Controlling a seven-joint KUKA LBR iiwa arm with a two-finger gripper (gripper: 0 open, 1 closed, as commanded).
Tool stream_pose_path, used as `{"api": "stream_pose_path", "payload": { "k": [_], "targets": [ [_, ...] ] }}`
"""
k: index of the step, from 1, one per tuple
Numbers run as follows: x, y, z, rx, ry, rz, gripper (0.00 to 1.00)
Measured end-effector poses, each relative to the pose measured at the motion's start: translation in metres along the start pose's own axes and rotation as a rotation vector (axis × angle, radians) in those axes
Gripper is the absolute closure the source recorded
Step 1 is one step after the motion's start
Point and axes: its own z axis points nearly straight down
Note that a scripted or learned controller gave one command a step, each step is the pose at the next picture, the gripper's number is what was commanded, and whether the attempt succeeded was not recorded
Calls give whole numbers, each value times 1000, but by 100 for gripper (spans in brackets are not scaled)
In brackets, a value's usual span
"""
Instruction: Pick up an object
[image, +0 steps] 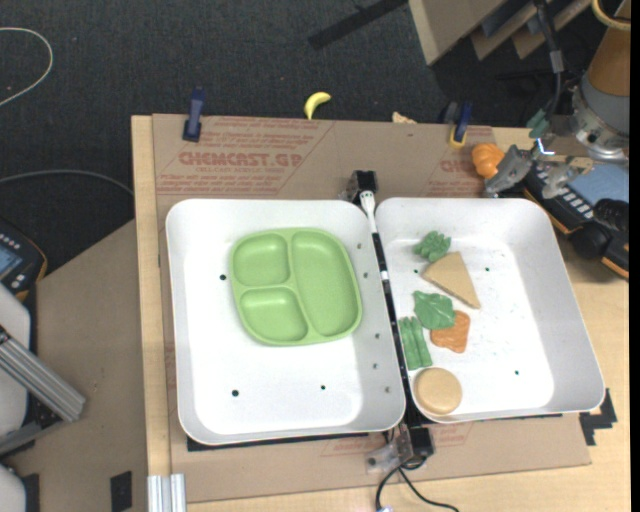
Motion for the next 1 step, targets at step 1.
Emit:
{"api": "stream_pose_path", "payload": {
  "k": [1],
  "targets": [
    [51,-65,169,-4,-1,1,0]
  ]
}}
